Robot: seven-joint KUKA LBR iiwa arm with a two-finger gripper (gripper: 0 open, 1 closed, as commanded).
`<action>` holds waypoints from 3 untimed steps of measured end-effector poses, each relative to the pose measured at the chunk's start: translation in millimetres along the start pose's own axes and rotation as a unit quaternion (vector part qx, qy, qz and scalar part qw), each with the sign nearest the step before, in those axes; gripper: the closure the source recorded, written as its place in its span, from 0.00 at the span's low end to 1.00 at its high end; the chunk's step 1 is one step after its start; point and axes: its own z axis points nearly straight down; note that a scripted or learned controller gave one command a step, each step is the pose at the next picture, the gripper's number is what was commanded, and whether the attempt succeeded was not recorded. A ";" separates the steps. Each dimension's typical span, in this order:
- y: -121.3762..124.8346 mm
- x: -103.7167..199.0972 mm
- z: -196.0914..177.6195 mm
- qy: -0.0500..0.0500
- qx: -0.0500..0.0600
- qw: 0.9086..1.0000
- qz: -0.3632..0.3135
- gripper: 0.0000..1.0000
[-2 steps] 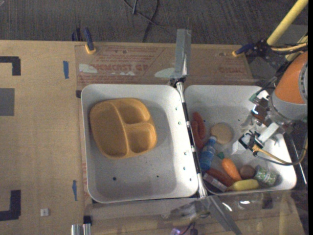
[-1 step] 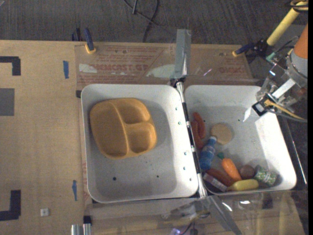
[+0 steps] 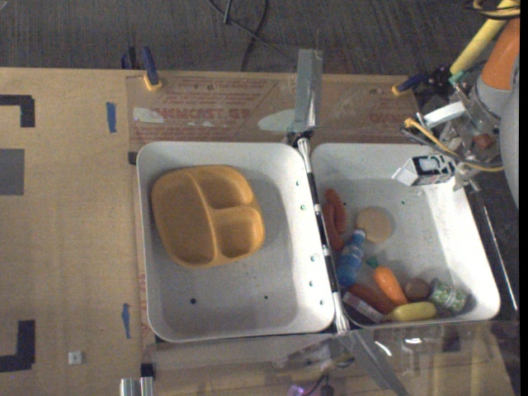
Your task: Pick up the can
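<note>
The can (image 3: pixel 450 295) sits in the near right corner of the right bin (image 3: pixel 483 246), beside a banana (image 3: pixel 412 310) (untouched, so the approach is likely the step in hand). The jaws hover above the far rim, their opening impossible to tell; they must come nearer and descend. Beyond, the wooden counter (image 3: pixel 74 221) meets the dark floor (image 3: pixel 99 15).

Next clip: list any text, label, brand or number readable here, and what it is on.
No text here can be read.
Red print on the board behind the left bin: blurred, unreadable.
Fainter red print behind the right bin: unreadable.
Can label: too small.
Blue bottle label: too small.
</note>
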 end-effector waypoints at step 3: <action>15.2 -20.9 -40.6 0.000 0.000 0.999 0.039 1.00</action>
